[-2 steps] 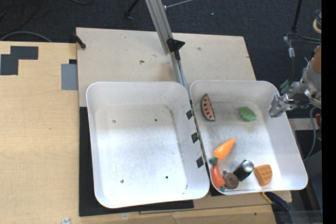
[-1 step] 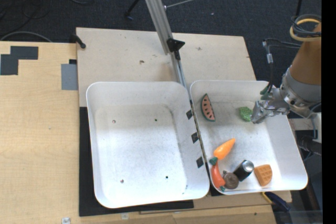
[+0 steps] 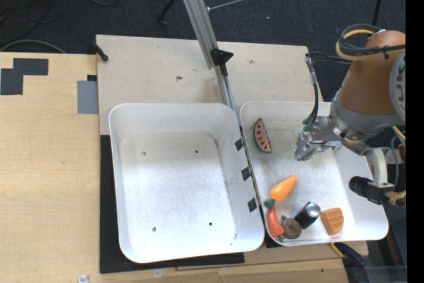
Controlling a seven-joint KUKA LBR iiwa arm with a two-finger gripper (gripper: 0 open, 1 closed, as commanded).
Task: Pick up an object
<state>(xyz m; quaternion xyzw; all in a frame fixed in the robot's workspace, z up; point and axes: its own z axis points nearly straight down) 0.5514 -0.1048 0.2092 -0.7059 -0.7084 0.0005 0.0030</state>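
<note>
Bench (image 3: 165,69) carries two white bins side by side. The left bin (image 3: 132,136) takes up the larger share; the right bin (image 3: 371,232) holds every pickable thing, so the arm (image 3: 371,86) reaching in from the right has only that bin to work in. Its claw (image 3: 310,148) hangs over the bin's upper middle with nothing between its fingers; whether they stand apart or together I cannot tell, since they blur into one dark grey clump.

Likely targets sit below and left of it. A watermelon slice (image 3: 263,136) lies near the divider, well apart from the rest. An orange carrot-like piece (image 3: 283,187) lies toward the middle. Crowded in the bin's near corner are an orange wedge (image 3: 332,221), a dark can (image 3: 307,215), a brown round thing (image 3: 291,228) and a red-orange pepper-like piece (image 3: 272,221); these last three touch or overlap, so their outlines are hard to separate. The arm's upper part is cut off at the right.
</note>
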